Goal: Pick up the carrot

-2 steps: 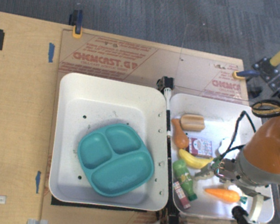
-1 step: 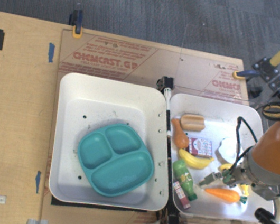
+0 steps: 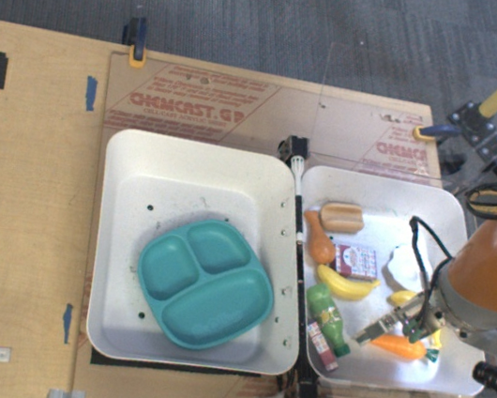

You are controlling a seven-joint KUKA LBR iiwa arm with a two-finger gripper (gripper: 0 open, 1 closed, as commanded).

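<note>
Claw (image 3: 395, 326) right over carrot (image 3: 400, 346)

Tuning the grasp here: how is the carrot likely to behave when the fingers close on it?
The carrot looks like a glossy moulded toy, so probably stiff, light and somewhat slippery. Its rounded, tapering body may roll or squirt out toward the thin end. It lies flat in the right bin at the gripper, so tipping seems unlikely.

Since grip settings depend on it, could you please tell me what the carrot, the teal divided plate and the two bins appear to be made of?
Carrot: probably moulded plastic toy food; even bright orange, smooth surface. Teal divided plate: likely hard plastic, matte to slightly glossy; one uniform colour, rounded moulded compartments. Left bin and right bin: apparently thin white plastic with rounded rims; soft sheen.
</note>
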